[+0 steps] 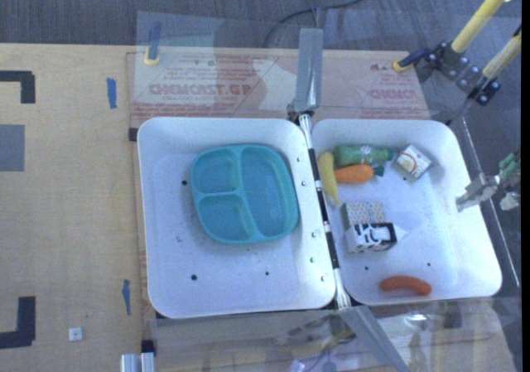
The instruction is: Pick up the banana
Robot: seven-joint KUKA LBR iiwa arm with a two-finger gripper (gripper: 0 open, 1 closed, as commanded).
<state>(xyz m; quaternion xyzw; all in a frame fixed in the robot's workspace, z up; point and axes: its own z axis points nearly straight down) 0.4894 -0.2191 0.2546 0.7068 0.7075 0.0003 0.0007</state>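
1. While the banana (329, 177) lies along the left wall of the right bin (472, 221), near that bin's far edge, its tip rests just beside a carrot (354, 173).
2. A green bottle (362, 154) lies just behind the carrot, and a small white carton (411, 161) sits toward the bin's far right corner.
3. A patterned box (369, 226) stands near the bin's middle; a sausage (406, 285) lies by its near edge.
4. The left bin (157, 221) carries a blue divided plate (245, 193).
5. The end effector (483, 190) hangs over the right bin's right edge, well apart from the banana; whether it is released or clenched, I cannot tell.
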